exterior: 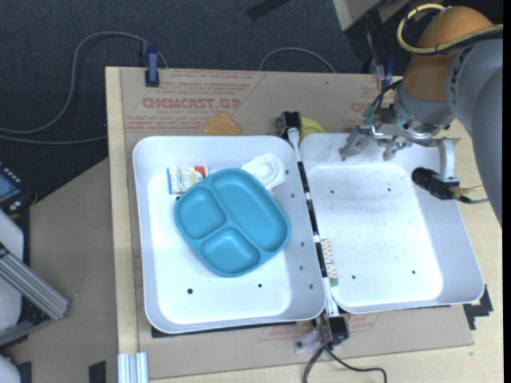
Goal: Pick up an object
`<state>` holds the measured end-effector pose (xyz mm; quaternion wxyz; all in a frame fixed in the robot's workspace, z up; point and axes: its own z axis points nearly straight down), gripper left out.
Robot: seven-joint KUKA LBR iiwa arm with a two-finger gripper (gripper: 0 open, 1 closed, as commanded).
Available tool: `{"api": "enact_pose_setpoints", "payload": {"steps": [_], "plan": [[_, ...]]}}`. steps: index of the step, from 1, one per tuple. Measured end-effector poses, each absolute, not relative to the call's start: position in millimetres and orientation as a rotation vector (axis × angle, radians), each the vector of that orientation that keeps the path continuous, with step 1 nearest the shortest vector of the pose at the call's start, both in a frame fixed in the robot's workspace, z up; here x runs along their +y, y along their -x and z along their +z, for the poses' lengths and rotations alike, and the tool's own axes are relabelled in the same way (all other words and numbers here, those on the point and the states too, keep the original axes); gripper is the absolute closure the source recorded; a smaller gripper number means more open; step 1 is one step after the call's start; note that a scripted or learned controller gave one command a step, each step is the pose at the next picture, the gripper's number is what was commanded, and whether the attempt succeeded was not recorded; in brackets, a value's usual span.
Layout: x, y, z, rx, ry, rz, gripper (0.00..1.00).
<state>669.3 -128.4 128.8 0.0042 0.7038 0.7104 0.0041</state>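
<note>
Blue divided plate [231,222] is seen in the left bin [160,278], centre-left of frame. At upper right, the gripper [371,147] is held spread, pinching nothing, over the right bin [447,278].

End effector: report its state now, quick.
End effector: open, holding nothing, above the far edge of the right bin.

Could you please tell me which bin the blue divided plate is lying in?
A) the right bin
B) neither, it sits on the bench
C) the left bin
C: the blue divided plate lies flat in the left bin, beside a small white item.
</note>
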Motion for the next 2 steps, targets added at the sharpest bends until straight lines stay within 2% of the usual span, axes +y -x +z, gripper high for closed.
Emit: {"api": "enact_pose_setpoints", "payload": {"steps": [1, 2], "plan": [[-95, -587.8, 82, 2.227, -2.229, -0.006, 0.0], [-139, -619.6, 85, 2.216, -2.22, 0.002, 0.0]]}}
